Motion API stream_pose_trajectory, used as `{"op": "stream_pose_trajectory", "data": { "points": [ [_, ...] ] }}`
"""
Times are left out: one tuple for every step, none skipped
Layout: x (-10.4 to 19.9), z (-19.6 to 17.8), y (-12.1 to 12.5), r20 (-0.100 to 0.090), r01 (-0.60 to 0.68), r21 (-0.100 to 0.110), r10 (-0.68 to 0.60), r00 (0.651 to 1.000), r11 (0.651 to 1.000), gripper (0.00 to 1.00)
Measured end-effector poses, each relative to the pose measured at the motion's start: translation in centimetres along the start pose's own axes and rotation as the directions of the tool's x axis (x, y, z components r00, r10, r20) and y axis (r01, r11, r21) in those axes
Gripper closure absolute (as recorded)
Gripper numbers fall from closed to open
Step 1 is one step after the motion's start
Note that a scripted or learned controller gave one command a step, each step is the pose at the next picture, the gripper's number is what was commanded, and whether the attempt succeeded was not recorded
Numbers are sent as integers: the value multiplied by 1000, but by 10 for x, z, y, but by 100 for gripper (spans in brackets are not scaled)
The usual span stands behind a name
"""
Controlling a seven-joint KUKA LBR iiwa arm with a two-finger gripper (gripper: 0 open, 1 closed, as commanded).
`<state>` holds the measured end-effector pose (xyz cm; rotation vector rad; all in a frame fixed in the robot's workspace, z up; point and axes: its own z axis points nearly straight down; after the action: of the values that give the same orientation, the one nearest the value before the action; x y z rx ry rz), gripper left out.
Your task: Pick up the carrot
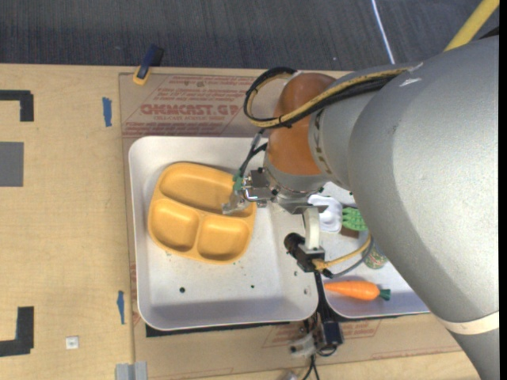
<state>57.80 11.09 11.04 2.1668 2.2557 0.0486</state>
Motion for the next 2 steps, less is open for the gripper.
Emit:
{"op": "stream_pose_trajectory", "data": {
  "points": [
    [-3,-6,-3,6,0,11,0,1000,1000,100],
    [-18,-141,28,24,-429,23,428,903,903,100]
  ]
}}
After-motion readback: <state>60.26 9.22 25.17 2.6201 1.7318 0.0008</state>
